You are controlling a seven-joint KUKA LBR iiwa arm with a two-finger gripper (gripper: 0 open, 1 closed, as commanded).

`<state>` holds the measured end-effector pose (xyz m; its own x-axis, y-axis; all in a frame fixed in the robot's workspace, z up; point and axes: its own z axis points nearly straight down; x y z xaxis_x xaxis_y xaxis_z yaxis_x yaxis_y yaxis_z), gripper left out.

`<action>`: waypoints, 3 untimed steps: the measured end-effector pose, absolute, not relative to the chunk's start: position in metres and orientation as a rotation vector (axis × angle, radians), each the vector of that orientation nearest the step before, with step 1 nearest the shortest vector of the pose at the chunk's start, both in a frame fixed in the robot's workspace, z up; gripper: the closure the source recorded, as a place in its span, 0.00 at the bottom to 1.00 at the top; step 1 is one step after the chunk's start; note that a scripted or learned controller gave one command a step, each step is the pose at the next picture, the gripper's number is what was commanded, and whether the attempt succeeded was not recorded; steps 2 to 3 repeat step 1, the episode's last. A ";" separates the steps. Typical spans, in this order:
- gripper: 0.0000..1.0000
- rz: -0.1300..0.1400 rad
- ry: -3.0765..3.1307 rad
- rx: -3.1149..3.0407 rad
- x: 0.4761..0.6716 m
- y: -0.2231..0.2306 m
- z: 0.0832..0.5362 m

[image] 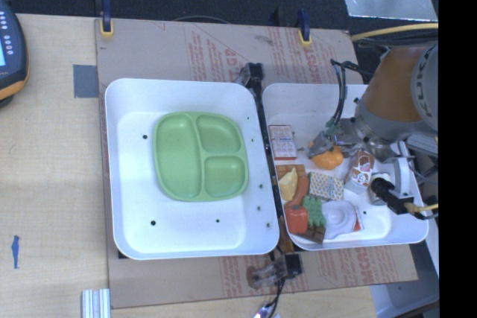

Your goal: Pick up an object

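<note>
Several small things crowd the right bin (298,97) around the orange piece (328,159) under the gripper (333,139), so it could nudge neighbours; jaw state, I cannot tell.

Printing is seen, but none of it can be read.
Red lettering is repeated in rows across the cardboard sheet (223,56) under the bins; red-and-white print is borne by a small packet (282,141) in the right bin (387,234). No word can be made out.
</note>
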<state>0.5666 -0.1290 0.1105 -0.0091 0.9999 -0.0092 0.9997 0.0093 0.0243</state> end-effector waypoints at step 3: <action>1.00 0.011 2.234 2.206 0.578 -0.044 0.197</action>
